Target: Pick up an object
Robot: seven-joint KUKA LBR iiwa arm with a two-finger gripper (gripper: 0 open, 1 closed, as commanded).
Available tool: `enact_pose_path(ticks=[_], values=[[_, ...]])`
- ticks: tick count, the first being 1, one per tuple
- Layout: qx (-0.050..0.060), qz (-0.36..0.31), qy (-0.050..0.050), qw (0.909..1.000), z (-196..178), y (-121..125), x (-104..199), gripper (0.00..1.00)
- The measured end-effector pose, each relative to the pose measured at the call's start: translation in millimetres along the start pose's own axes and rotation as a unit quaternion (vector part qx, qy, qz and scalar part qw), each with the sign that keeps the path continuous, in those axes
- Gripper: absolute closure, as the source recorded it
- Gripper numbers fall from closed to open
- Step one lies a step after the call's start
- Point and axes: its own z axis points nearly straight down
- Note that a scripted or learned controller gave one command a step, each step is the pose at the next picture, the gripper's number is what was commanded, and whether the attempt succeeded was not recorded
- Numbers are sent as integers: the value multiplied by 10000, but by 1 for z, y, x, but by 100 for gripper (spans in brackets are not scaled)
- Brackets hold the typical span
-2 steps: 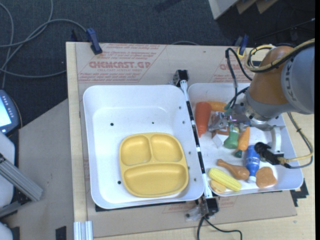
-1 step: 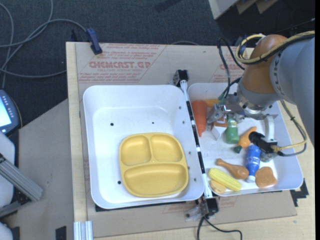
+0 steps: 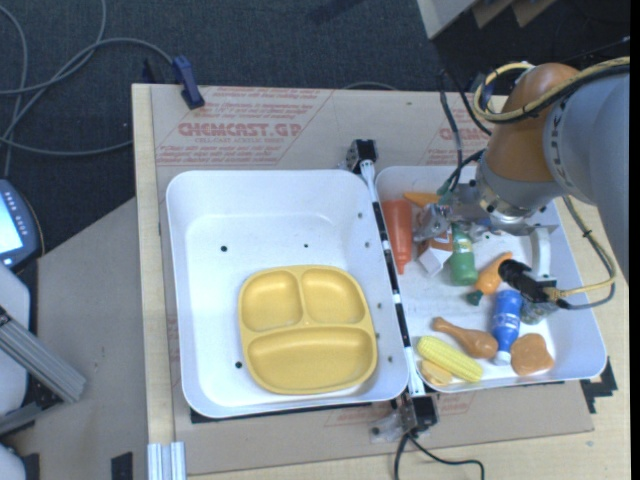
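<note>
My gripper (image 3: 438,230) hangs low over the upper left part of the right bin (image 3: 520,379). It sits just right of an orange carrot (image 3: 398,234) and just above a green bottle (image 3: 463,264) and a small white block (image 3: 431,262). Lower in the same bin lie a blue bottle (image 3: 505,317), a brown drumstick (image 3: 466,336), a yellow corn cob (image 3: 448,359), an orange lump (image 3: 531,353) and a small orange piece (image 3: 491,274). Nothing is visibly lifted off the bin floor.
The left bin (image 3: 182,268) holds a yellow divided plate (image 3: 305,328). A black clip (image 3: 362,152) sits where the two bins meet at the back. The grey arm with its orange band (image 3: 525,118) covers the right bin's upper right corner.
</note>
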Motion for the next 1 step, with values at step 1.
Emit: enact_pose_path(ticks=[1], values=[[-48,-54,54,10000,-113,-18,48,100]])
